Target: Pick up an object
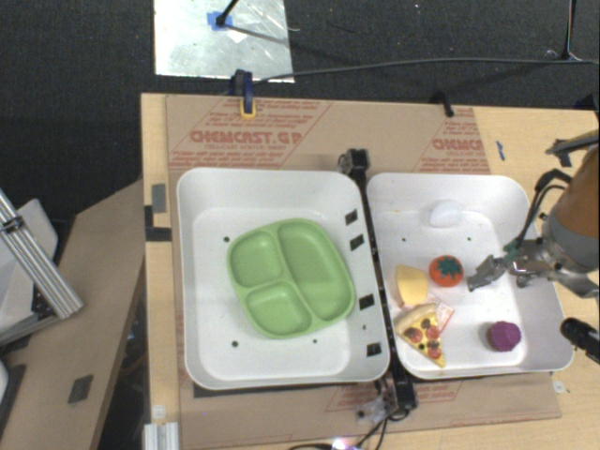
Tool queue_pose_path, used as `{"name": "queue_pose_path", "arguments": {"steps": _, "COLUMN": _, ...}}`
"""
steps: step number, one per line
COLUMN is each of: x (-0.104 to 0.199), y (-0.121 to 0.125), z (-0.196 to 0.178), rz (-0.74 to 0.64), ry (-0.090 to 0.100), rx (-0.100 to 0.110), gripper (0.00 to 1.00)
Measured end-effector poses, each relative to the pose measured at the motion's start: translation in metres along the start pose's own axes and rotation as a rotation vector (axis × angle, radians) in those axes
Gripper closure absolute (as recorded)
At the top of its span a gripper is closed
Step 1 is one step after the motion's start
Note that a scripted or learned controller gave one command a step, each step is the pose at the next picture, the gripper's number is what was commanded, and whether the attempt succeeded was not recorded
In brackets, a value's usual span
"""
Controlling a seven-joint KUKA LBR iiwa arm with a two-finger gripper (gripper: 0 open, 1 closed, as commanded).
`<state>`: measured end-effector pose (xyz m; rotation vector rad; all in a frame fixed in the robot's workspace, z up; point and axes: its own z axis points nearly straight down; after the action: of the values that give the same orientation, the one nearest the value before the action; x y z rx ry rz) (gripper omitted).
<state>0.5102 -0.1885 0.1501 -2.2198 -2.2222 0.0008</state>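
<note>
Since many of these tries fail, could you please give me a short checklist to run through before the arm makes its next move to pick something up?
1. Objects in the right bin within reach: tomato, cheese wedge, pizza slice, purple ball and a pale object. Ok.
2. Gripper near a target: it sits just right of the tomato, apart from it. Ok.
3. Something already between the fingers: nothing seen there. Ok.
4. Finger opening: cannot tell.
5. Room around the tomato: the cheese wedge lies close on its left. Cannot tell if there is enough.
6. Green divided plate in the left bin, away from the arm. Ok.
</note>
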Motion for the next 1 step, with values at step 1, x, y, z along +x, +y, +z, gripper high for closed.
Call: {"name": "queue_pose_path", "arguments": {"steps": 1, "x": -0.0013, "y": -0.0092, "z": 0.0565, "rz": 0.0, "ry": 0.001, "rx": 0.001, "gripper": 0.0}}
